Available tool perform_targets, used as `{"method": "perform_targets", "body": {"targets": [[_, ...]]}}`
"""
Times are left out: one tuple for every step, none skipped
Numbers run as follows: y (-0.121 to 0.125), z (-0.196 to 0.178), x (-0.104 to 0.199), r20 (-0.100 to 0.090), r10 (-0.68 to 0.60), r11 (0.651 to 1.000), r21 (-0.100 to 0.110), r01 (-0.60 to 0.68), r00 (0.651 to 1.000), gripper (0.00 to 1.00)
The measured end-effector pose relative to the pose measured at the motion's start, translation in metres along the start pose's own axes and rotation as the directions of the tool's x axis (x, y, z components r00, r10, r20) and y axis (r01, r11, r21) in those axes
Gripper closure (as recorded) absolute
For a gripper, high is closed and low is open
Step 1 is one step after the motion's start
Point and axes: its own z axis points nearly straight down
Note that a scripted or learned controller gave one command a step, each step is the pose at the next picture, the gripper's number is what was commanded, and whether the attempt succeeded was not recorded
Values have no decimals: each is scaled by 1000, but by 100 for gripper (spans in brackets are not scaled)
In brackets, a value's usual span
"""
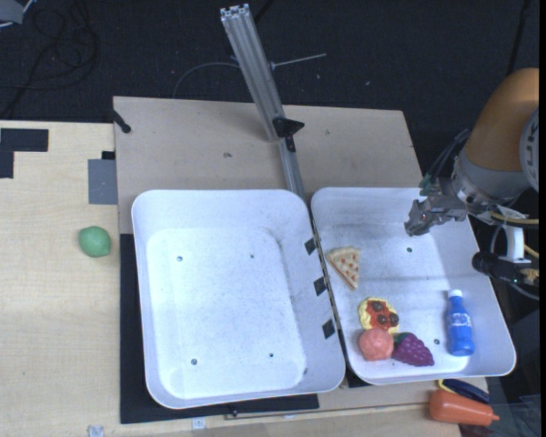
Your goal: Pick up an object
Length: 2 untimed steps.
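Hovering in the upper right part of the frame, the gripper (425, 218) is over the bare upper floor of the right bin (382, 209), and nothing is between its fingers. How wide it stands, I cannot tell, because it is small and dark from this angle.

All 5 candidates for picking lie lower in the same bin: a pizza slice (347, 266) close to the left wall, then a yellow and red toy (379, 313), a pink ball (376, 345) and purple grapes (413, 350) packed together in the lower part, and a blue bottle (458, 322) lying near the right wall. The gripper is well apart from all of them.

The main risk, in my judgement, is a descent at the present place, where it would close on bare floor. A second risk is the tight group: the ball touches the grapes and the yellow toy, so the gripper may push 1 aside or catch 2 at once. The ball can roll away. The pizza slice looks flat and may slip under the fingers. The bottle lies close to the wall, so 1 finger may hit the rim.

The left bin (164, 209), a green ball (96, 241) on the desk (36, 317) at left, and an orange object (461, 409) at the lower right are outside this work.
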Motion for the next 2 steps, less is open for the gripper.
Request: {"method": "perform_targets", "body": {"targets": [[-2, -61, 5, 0, 0, 1000, 0, 0, 1000, 100], [-2, -89, 4, -1, 1, 1000, 3, -1, 1000, 100]]}}
